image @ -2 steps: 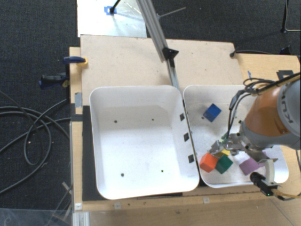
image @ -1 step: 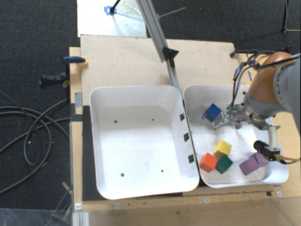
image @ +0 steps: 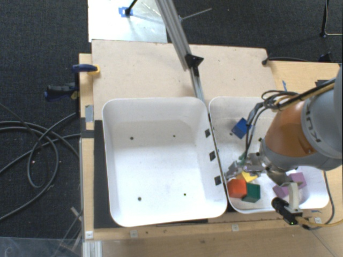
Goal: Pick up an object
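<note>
The right bin [image: 225, 108] holds several small objects. A blue block [image: 240, 127] lies near its back left. At the front left, close together, sit an orange block [image: 237, 188], a green block [image: 252, 193] and a yellow piece [image: 250, 176]. A purple block [image: 293, 183] lies further right, partly hidden by the arm. My gripper [image: 245, 169] hangs low over the front left cluster, just above the yellow piece and the orange block. The grey wrist with its orange band [image: 286, 138] covers much of the bin's right half.
The left bin [image: 155, 108] stands beside the right one, the two sharing a raised middle rim with black clips [image: 212, 155]. A slanted metal pole [image: 177, 25] crosses the bench behind the bins. Cables lie on the floor at left.
</note>
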`<act>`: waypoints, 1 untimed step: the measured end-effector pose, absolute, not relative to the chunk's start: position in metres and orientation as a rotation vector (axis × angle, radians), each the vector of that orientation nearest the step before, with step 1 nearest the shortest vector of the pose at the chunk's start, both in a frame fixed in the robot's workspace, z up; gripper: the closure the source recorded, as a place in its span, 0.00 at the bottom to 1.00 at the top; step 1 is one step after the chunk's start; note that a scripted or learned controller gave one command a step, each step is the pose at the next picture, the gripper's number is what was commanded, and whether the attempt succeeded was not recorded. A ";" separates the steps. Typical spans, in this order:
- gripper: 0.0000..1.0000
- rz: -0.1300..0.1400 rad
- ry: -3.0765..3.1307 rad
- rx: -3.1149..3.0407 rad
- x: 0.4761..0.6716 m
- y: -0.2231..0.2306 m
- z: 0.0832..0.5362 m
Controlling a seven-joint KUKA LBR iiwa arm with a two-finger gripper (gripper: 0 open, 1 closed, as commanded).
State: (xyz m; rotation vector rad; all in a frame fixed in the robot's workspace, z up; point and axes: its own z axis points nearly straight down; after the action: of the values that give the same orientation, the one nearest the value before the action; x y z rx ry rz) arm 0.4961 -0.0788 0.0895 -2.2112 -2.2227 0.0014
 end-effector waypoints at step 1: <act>0.00 -0.001 -2.223 -2.226 0.513 -0.129 0.091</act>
State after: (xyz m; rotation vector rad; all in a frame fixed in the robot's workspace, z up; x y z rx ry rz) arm 0.5131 -0.1291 0.0907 -2.2261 -2.2234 -0.0009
